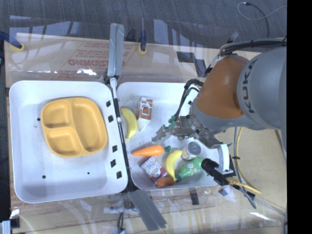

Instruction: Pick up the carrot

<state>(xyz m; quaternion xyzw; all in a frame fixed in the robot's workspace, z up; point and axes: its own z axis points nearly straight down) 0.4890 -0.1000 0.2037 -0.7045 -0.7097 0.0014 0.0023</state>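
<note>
The orange carrot (147, 151) lies flat on the floor of the right bin (161, 89), near its middle, pointing left to right. My gripper (163, 133) hangs just above and slightly right of the carrot, reaching in from the right. It looks open, with nothing between its fingers, and it does not touch the carrot.
Around the carrot lie a yellow banana (129, 122), a white and orange packet (144, 108), a red packet (152, 167), a second yellow fruit (172, 163), a green bottle (191, 167) and a small red-orange piece (165, 182). The left bin (29, 179) holds a yellow divided plate (73, 126).
</note>
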